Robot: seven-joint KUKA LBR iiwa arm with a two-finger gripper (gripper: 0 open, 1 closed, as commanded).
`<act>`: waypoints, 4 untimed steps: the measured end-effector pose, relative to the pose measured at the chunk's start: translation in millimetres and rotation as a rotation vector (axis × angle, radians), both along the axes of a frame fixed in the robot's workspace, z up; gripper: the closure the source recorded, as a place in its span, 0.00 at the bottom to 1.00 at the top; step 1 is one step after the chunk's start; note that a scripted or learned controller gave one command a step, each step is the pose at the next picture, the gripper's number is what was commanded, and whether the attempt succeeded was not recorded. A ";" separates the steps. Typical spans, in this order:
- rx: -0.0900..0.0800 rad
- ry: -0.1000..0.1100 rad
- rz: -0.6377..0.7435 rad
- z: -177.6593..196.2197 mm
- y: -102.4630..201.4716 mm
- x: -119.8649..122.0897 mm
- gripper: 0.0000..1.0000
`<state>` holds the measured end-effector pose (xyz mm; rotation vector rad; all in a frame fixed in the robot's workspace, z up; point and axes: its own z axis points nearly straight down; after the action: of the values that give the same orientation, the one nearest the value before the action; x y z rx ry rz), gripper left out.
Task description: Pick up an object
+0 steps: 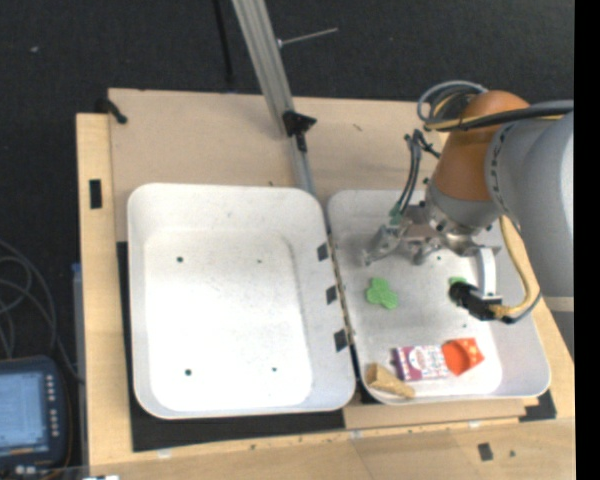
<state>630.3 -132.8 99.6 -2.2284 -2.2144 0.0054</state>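
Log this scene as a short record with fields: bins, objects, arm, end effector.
bins: left bin and right bin, side by side on the bench
objects: green piece, purple carton, orange item and tan piece, all in right bin
arm: reaches in over right bin
end effector: above the bin's far part, nothing visibly held

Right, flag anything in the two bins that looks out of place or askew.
Little stands out. In the right bin the purple carton lies on its side at the near rim, crowded between the orange piece and the tan piece. The green object sits alone.
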 end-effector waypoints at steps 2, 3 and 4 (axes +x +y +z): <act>0.001 -0.010 -0.002 77.7 -6.0 1.1 1.00; 0.001 -0.009 0.004 117.3 -7.5 2.4 1.00; 0.004 -0.003 0.012 121.8 40.1 4.1 1.00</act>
<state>634.4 -92.8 221.4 -2.2148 -2.2277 -0.0024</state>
